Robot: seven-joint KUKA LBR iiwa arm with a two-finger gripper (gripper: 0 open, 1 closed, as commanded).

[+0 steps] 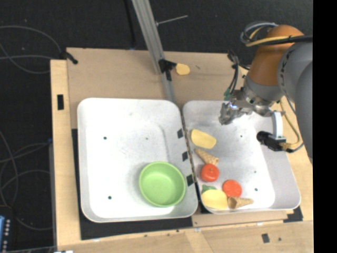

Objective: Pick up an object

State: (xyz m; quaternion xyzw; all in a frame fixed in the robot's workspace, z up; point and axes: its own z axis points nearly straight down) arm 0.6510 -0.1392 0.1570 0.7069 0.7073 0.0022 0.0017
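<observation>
Since the toys sit bunched along the right bin's [274,183] left wall, the gripper [227,113] hovers above that bin's 12 o'clock end, nothing in it; how wide it's open I cannot tell. Nearest candidate: yellow piece [202,138] at its 7 o'clock. Cone [206,155], tomato [210,172] further on. Green bowl [162,183] sits apart in the left bin [116,136].

The setting is a robotics laboratory test cell. Indicators: a plywood bench [105,73] carrying two white bins [105,120], an aluminium mounting post [150,30], loose cabling [21,41] on dark flooring, and an industrial arm [274,57].
</observation>
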